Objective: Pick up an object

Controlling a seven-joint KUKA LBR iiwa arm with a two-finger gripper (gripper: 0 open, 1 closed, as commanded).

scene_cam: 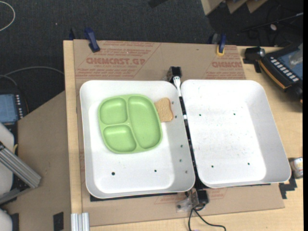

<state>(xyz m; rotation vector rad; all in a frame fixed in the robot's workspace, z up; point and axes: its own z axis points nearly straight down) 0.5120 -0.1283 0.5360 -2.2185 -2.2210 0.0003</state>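
Green divided plate (130, 124) in left bin (96, 177), tan biscuit (164, 109) touching its right rim

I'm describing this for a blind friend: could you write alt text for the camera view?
Two shallow white bins sit side by side on a bench. The left bin holds a green divided plate with a small tan slice like toast at its right edge; the right bin shows bare white floor.
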